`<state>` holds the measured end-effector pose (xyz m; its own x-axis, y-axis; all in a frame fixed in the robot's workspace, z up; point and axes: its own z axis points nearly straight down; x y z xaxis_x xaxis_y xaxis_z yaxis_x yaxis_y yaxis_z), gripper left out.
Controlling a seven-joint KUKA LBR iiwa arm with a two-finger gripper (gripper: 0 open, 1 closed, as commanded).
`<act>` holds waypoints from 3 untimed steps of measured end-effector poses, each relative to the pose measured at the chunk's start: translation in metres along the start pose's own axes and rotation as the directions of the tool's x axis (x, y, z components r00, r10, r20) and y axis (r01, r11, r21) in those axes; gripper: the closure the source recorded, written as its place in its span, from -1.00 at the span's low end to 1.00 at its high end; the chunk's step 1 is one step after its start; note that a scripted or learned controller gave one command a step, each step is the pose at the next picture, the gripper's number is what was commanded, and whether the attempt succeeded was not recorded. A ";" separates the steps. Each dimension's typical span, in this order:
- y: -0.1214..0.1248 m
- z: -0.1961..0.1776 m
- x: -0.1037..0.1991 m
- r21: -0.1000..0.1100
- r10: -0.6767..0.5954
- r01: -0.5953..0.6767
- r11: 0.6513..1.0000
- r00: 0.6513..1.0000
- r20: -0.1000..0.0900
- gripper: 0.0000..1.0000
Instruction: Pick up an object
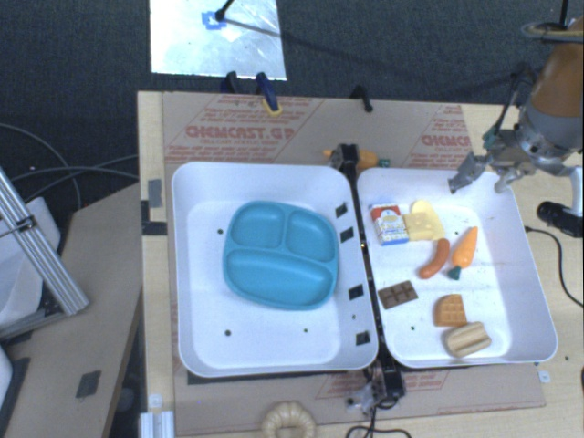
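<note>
My gripper (482, 177) hangs above the back right corner of the right bin (520, 272), its two fingers spread open and nothing between them. Below and left of it lie a small red and white carton (390, 224), a pale yellow cheese wedge (422, 220), an orange carrot (465, 246) and a sausage (434, 258). Nearer the front of that bin are a brown chocolate bar (398, 295), a waffle (449, 310) and a bread roll (467, 339).
The left bin (196, 272) holds a blue divided plate (280, 254). A row of black clips (355, 263) runs along the seam between the bins. A yellow-orange item (366, 160) sits behind the seam, and a tan ring (290, 420) lies at the bench front.
</note>
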<state>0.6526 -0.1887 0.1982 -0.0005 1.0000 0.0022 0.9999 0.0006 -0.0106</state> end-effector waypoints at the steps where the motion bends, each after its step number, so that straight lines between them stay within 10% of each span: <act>1: 0.003 -0.008 0.000 -0.013 -0.003 0.003 1.000 1.000 0.003 -1.00; 3: 0.002 0.117 0.003 -0.009 -0.005 0.005 1.000 1.000 0.002 -1.00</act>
<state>0.6534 -0.1851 0.0816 -0.0054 1.0000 0.0004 1.0000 0.0054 -0.0020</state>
